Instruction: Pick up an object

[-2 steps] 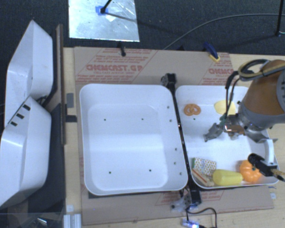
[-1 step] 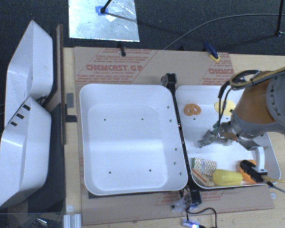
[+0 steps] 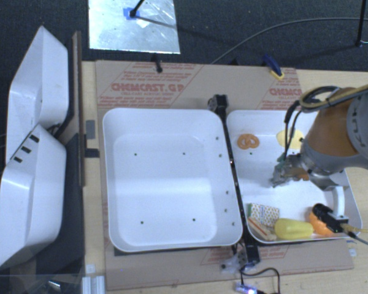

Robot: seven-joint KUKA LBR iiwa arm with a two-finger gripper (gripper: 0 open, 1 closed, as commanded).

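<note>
Camera view: gripper [image 3: 281, 175] hangs low in the right bin [image 3: 260, 164]; finger state I cannot tell; nearest is the pretzel [image 3: 248, 141], up-left, with the lemon [image 3: 293, 228] lying crosswise below

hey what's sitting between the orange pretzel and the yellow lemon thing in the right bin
Nothing: in the camera view, bare white bin floor runs from the pretzel down toward the patterned sandwich beside the yellow lemon. The end effector hangs off to the right.

Arm [image 3: 343, 133] cut off at 3 o'clock edge. Claw [image 3: 281, 175] blurred, too small to read. Yellow object [image 3: 285, 138] half hidden behind arm.
</note>
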